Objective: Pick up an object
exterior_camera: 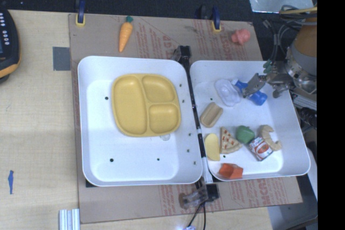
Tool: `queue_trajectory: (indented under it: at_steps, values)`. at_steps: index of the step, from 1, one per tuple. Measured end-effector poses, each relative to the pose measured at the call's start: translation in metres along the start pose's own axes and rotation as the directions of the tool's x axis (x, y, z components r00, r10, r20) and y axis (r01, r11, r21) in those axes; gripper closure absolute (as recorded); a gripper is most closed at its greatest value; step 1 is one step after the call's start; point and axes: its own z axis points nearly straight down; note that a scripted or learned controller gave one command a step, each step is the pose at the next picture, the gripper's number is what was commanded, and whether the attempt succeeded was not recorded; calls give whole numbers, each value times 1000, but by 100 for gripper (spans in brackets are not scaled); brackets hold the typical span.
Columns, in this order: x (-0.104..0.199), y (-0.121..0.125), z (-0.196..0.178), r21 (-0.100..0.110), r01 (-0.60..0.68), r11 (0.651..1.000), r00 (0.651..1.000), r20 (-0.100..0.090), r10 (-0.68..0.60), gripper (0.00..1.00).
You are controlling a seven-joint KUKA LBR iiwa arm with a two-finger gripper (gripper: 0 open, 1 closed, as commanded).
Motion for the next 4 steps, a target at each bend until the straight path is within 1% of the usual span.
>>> queue_trajectory:
  at_steps: [1, 2, 3, 4]
  values:
    - [-53, 34, 133, 5, -2, 1000, 1000, 1, 2, 0]
    - [-33, 83, 125, 1, 1, 1000, 1000, -2, -1, 0]
    - [-35, 81, 114, 7, 3, 1000, 1000, -4, -3, 100]
    - [23, 82, 91, 1, 4, 1000, 1000, -1, -4, 100]
